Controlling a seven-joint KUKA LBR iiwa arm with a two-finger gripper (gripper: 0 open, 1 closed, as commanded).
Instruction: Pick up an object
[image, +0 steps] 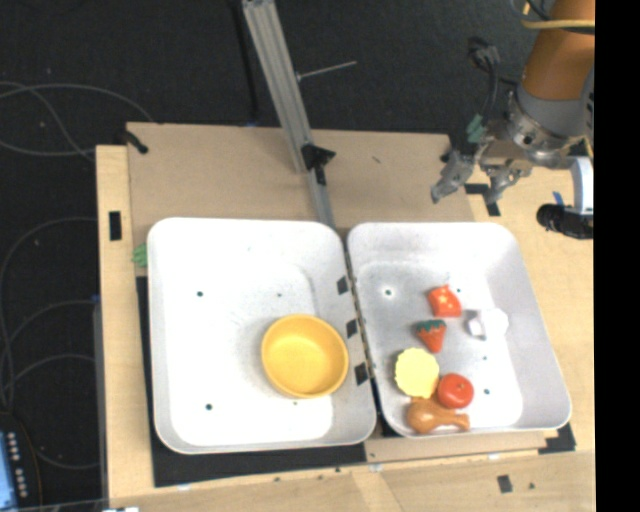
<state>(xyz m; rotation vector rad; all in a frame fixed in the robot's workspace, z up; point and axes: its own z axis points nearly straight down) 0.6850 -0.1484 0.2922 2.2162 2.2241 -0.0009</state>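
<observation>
The gripper (470, 178) is hanging up high at the back of the bench, past the far edge of the right bin (505, 250). Its two fingers are sticking out toward the left and down, and they are looking spread apart, with nothing sitting between them. The toys are lying well apart from it, lower in the picture, near the front part of the right bin. A red piece (444, 301) is sitting closest to the gripper. Just below it a strawberry (431, 334) is lying, and a small grey bit (474, 324) is resting beside that. Nearer the front, a yellow round toy (416, 373) is touching a tomato (455, 390), and a brown drumstick (436, 417) is lying by the front wall, with its long side going left to right. A yellow bowl (304, 355) is sitting alone in the left bin (200, 260), farther off. So I think the arm is needing to go forward and down, with the red piece being the nearest thing to grab.
</observation>
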